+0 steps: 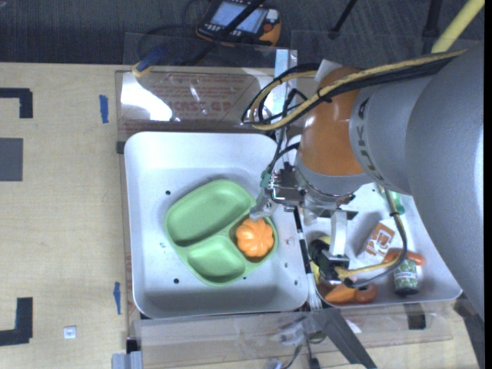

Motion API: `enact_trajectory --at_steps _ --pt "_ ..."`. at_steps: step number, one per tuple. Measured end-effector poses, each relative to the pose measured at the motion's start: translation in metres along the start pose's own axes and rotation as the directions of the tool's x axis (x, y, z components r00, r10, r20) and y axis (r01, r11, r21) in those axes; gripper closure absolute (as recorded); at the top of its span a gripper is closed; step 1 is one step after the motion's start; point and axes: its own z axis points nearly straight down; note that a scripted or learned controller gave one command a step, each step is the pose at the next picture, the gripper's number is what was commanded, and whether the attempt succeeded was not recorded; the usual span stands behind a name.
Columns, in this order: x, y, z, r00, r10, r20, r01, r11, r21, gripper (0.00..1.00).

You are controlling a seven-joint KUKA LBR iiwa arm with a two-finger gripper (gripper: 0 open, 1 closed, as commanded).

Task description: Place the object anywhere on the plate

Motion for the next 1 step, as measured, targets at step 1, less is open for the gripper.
enact_trajectory --at_steps 1 --pt "0.0000 0.0000 0.0000 1.000 0.000 0.000 0.000 1.000 0.000 0.00"
